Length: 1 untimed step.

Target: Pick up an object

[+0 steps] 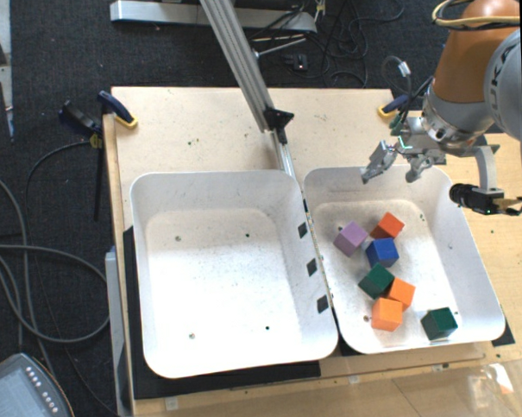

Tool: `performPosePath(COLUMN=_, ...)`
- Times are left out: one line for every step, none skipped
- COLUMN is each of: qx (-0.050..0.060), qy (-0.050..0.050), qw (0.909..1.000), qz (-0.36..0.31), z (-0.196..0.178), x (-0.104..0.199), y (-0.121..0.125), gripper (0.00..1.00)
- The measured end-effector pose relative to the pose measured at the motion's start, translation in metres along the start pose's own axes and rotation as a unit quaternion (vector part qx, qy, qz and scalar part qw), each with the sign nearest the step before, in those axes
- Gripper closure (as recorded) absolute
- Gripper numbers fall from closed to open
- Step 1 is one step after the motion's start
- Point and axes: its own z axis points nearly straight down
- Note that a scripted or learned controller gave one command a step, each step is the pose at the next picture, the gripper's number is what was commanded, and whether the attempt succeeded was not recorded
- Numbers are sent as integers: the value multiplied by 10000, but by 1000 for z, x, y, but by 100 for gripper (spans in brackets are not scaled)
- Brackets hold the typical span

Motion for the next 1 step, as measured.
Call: performPosePath(qx=-16, qy=-6, qw=10000, qz=-5, z=-3, x=0, y=1, gripper=0)
